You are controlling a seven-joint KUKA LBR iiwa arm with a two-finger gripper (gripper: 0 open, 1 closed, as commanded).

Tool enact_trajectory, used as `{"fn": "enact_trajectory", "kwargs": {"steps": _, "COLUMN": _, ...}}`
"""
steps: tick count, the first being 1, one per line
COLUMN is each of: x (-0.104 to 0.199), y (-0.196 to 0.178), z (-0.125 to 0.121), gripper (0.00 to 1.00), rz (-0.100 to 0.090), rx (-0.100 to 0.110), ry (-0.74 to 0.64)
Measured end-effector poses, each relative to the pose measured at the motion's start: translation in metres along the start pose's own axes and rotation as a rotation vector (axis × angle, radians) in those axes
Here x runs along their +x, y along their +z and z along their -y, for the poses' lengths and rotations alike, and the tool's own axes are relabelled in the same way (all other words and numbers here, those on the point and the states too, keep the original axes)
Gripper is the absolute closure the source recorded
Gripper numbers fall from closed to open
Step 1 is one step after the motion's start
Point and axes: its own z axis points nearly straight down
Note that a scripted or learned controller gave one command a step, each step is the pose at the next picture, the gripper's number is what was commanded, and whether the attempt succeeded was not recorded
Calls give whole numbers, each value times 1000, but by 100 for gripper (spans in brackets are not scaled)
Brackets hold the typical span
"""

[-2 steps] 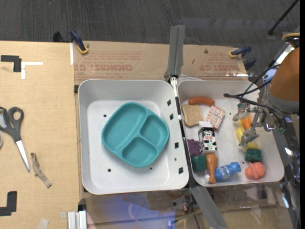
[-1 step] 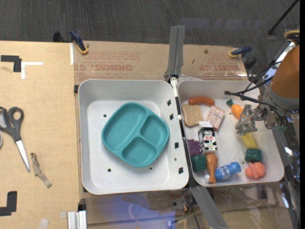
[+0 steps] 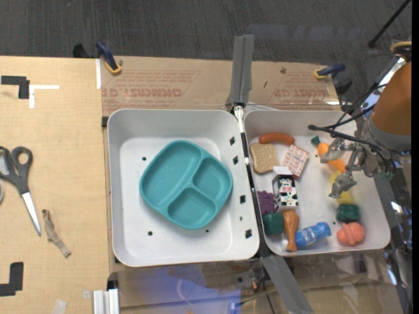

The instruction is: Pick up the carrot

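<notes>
Blue plastic bottle [image 3: 317, 233] lies at the front edge of the right white bin [image 3: 308, 251], touching a slim orange carrot [image 3: 291, 228] standing lengthwise beside a green toy [image 3: 273, 224]. Metal two-finger gripper [image 3: 343, 175] hovers near the bin's right wall; finger state: cannot tell. Approach should descend across the carrot's width, clear of bottle and green toy.

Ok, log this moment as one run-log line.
task: pick up carrot | gripper: above right bin, beside carrot | grasp: unconfirmed | left bin: teal plate
</notes>
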Motion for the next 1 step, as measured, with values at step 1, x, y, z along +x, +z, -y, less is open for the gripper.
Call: {"fn": "enact_trajectory", "kwargs": {"steps": 1, "x": -65, "y": 10, "z": 0, "gripper": 0, "rz": -3, "rx": 0, "ry": -69}}
